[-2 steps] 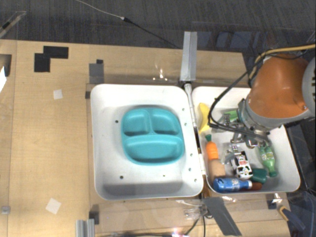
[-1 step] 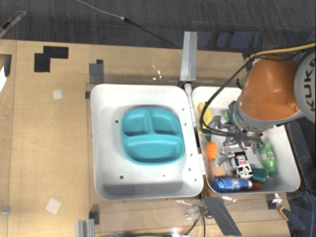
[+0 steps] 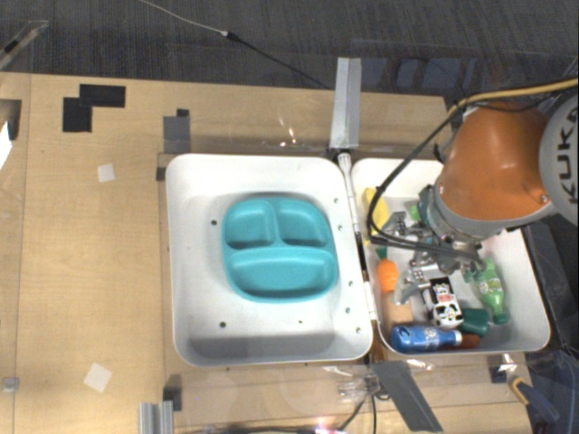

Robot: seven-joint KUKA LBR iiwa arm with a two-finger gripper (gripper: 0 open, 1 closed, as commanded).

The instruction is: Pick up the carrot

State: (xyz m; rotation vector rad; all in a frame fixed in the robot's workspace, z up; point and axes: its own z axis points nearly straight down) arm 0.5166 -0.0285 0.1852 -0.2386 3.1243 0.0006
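Observation:
The carrot (image 3: 387, 276) is a small orange piece with a green top, lying near the left wall of the right bin (image 3: 534, 328). My gripper (image 3: 423, 282) hangs over the middle of that bin, just to the right of the carrot and a little apart from it. The arm's orange band (image 3: 496, 165) and grey wrist cover much of the bin's far part. Nothing from the bin shows as held in the gripper.
The right bin holds a yellow piece (image 3: 375, 208), a black-and-white item (image 3: 442, 302), a blue bottle (image 3: 425, 337), a green bottle (image 3: 489, 285) and a brown piece (image 3: 399, 313). A teal divided plate (image 3: 279, 247) lies in the left bin (image 3: 194, 269).

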